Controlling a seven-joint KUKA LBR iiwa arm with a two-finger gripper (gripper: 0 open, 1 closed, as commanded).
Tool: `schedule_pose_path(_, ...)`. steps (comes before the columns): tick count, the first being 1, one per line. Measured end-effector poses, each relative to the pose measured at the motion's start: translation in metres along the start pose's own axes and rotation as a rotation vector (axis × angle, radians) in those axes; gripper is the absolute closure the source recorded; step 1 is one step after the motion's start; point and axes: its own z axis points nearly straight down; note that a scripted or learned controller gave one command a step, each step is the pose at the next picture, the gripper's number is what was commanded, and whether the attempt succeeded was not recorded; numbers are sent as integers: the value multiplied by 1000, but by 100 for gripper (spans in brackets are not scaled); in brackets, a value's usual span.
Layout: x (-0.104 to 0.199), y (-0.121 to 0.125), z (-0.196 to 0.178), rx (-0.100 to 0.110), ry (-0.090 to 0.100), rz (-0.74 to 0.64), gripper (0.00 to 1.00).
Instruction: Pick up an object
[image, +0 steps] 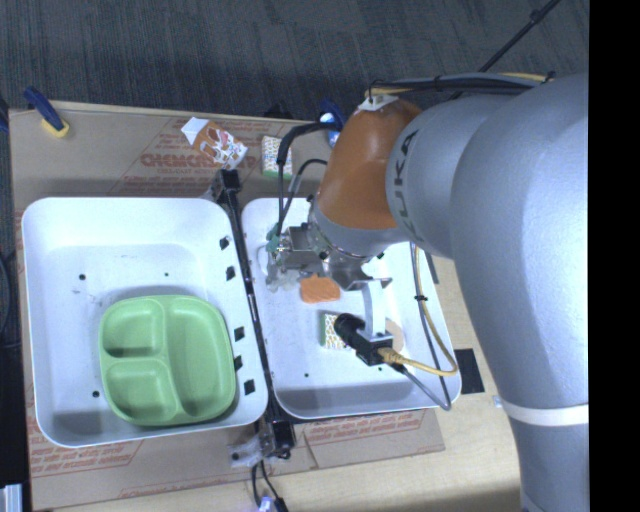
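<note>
Arm's hanging low over the right bin (300, 395) near the orange piece (320, 290), likely lining up a grab; can't tell the end effector (285, 250) state.

- The green divided plate (167, 357) takes the near half of the left bin (40, 300); beyond the plate the floor lies bare.
- Right of the plate, the arm (470, 200) overhangs the right bin (300, 400), crowding an orange object (320, 290) and a patterned packet (331, 330).
</note>
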Motion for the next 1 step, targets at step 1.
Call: schedule_pose_path(1, -1, -1, 1, 2, -1, 2, 0)
